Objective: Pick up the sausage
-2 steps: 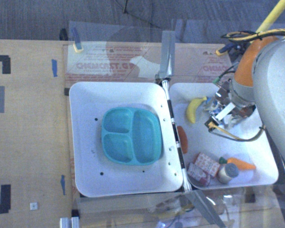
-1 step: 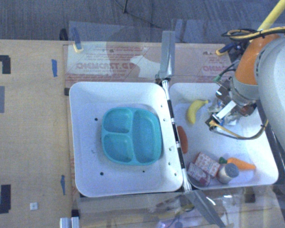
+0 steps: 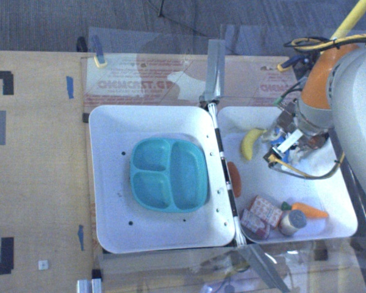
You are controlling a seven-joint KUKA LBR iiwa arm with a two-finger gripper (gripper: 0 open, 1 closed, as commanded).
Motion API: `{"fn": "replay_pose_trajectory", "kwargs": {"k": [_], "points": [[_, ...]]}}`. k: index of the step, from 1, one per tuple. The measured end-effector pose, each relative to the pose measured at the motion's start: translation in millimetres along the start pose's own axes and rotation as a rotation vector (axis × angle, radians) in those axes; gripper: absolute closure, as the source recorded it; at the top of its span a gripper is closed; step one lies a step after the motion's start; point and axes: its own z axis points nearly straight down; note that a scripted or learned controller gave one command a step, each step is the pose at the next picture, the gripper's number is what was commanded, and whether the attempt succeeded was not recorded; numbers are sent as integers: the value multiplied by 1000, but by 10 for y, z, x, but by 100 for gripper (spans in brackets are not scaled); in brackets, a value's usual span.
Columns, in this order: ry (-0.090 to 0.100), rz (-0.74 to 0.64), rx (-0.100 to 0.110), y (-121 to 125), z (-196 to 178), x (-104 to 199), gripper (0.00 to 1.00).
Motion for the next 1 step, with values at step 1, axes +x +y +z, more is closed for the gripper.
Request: {"fn": "replay_pose_trajectory", "kwargs": {"k": [1], "points": [[-1,142,5,-445,-426,169,0]]}}
